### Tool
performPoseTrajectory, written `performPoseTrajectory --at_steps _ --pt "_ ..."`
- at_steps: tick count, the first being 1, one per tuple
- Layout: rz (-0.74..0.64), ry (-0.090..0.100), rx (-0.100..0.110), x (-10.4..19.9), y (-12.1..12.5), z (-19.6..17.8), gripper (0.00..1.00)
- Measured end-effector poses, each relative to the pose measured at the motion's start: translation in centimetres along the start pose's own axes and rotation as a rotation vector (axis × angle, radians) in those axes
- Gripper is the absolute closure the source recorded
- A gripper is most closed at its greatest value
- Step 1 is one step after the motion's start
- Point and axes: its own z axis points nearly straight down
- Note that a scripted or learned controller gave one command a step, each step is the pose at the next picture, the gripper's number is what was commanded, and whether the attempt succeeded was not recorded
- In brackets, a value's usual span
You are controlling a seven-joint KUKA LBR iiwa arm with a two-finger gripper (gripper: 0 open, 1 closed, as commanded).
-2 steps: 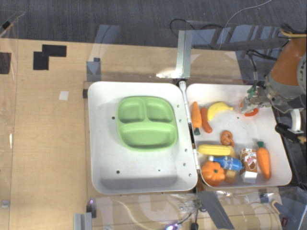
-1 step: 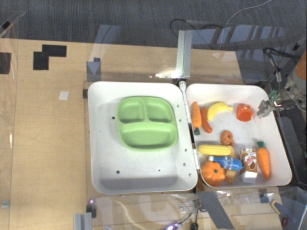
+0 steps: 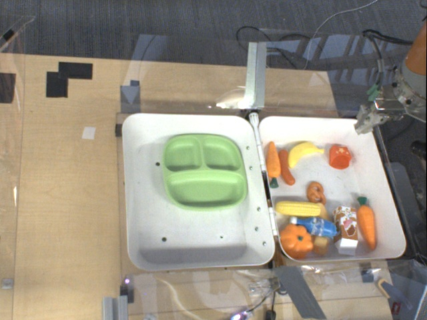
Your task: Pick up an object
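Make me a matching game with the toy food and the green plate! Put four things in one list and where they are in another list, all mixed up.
Things:
1. green tray
2. banana
3. pumpkin
4. red pepper

Places:
A. near left corner of the right bin
B. far part of the right bin, right of the banana
C. middle of the left bin
D. far part of the right bin, beside the two thin carrots

Pairs: 1-C, 2-D, 3-A, 4-B
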Motion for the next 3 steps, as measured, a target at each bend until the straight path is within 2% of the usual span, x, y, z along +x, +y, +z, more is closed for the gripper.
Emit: performPoseTrajectory --at_steps 1,2,3 --pt "-0.001 -0.001 -0.001 0.0 0.0 0.0 0.00" --pt "0.007 0.001 0.001 -0.6 -2.3 13.6 0.00" --pt "0.004 -0.001 -0.006 -0.6 -2.0 12.2 1.00"
